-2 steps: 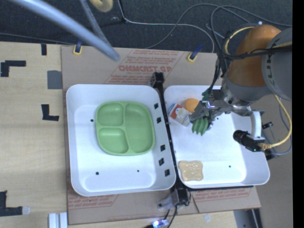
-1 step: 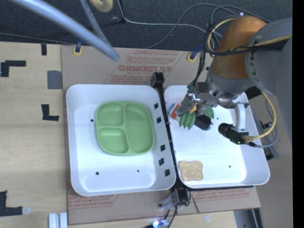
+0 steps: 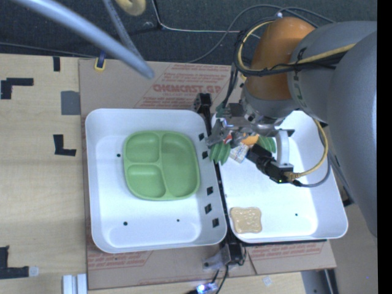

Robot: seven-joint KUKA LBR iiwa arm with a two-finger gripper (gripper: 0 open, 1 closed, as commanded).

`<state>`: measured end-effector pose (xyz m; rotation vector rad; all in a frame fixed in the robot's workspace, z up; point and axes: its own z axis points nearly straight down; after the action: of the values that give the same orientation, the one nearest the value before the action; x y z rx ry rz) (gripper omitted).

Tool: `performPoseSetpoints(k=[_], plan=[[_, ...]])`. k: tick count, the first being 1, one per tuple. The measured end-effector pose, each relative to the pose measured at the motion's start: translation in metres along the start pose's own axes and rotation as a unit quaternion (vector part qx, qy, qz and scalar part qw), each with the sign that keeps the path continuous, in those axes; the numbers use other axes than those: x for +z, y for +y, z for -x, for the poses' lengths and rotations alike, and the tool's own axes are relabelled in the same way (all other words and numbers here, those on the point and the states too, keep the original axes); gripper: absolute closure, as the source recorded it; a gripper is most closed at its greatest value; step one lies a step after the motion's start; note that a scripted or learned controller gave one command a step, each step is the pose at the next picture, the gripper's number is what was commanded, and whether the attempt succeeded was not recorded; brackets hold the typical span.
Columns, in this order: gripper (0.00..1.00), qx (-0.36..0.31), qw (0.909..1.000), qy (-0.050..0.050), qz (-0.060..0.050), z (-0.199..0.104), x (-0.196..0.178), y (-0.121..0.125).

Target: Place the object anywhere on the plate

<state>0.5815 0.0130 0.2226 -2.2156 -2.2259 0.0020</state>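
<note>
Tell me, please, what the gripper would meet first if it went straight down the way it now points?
Probably the floor of the right bin near the divider, or the green object seen at the gripper. Depth is unclear from this slanted view, so I cannot say which.

Pale green for the divided plate (image 3: 162, 165), plain white for both bins (image 3: 101, 182). Tan and mottled for the flat piece (image 3: 245, 220), darker green for the object (image 3: 221, 152) by the gripper (image 3: 228, 141).

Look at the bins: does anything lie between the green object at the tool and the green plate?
Only the adjoining bin walls. The green object sits at the tool over the right bin's left edge; the plate lies in the left bin.
</note>
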Motion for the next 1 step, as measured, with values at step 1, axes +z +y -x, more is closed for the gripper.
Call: performPoseSetpoints(k=[1], plan=[[1.0,-0.001,1.0,0.001,0.001,-0.0495,-0.0088,0.017]])
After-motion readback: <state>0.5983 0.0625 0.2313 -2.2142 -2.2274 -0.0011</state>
